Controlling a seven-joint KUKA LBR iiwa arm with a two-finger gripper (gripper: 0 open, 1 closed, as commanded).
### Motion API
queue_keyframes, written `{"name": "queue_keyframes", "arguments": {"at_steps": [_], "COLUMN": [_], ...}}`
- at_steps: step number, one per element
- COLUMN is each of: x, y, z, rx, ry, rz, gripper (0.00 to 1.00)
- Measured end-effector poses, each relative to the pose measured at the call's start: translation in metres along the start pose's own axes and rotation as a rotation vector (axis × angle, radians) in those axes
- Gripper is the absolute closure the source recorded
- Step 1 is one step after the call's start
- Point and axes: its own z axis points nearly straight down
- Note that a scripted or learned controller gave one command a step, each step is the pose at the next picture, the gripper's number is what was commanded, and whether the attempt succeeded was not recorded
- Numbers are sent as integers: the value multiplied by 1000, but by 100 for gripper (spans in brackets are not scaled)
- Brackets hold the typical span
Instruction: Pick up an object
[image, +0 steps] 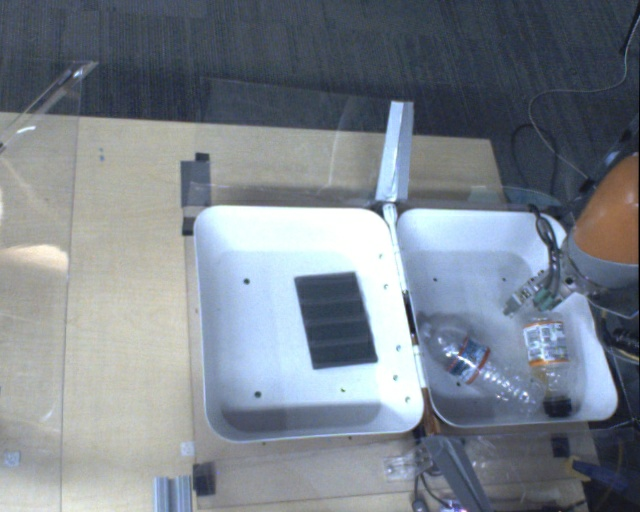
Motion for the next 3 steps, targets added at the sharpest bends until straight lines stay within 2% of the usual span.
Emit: {"name": "queue_keyframes", "arguments": {"at_steps": [1,2,3], "x": [0,12,-6], "y": [0,-19,10], "z": [0,12,-10], "rx": [0,3,8], "ry": [0,2,8], "rz": [0,-83,-126], "gripper": [0,0,0]}}
